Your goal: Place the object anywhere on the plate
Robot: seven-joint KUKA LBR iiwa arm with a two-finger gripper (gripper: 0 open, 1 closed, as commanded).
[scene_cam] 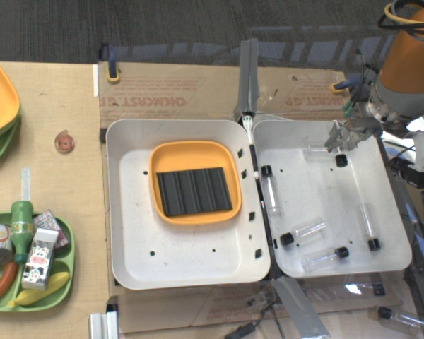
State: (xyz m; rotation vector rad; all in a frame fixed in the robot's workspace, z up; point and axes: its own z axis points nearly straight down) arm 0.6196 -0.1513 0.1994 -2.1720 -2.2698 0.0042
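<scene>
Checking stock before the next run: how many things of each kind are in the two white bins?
Orange plate: 1
Black ridged slab on the plate: 1
Clear tubes with black caps, right bin: 5
Total: 7

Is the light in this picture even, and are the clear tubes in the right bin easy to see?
Camera view: soft, even light with faint shadows; the clear tubes nearly vanish against the white right bin, only their black caps stand out; the gripper looks slightly blurred; the orange plate is sharp.
</scene>
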